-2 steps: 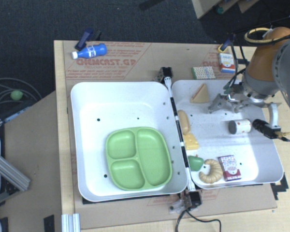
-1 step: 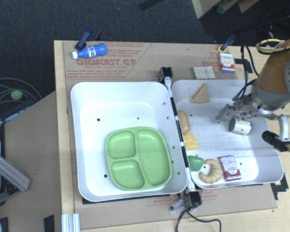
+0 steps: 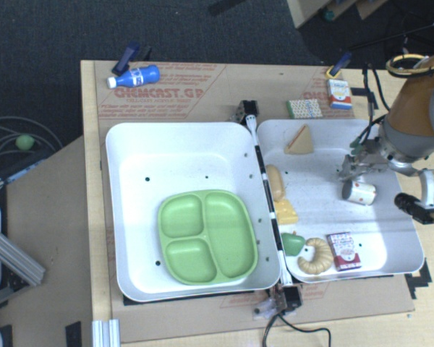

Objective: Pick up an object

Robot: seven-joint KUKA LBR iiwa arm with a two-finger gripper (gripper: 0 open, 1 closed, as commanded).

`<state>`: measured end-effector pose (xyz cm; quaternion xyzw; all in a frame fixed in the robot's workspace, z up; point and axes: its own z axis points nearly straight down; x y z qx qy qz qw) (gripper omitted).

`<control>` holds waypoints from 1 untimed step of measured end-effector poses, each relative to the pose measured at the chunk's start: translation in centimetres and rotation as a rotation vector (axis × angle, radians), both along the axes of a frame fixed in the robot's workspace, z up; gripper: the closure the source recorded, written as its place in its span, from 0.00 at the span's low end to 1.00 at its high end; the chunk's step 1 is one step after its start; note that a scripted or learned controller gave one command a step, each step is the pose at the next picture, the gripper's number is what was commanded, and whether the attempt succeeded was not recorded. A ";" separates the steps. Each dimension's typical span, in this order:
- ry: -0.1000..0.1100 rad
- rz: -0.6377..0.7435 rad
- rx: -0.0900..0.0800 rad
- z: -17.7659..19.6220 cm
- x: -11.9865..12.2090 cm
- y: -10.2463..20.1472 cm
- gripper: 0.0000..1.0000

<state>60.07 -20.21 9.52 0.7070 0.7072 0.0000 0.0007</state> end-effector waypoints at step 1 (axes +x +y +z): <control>0.001 0.000 0.000 0.0 0.0 0.0 0.00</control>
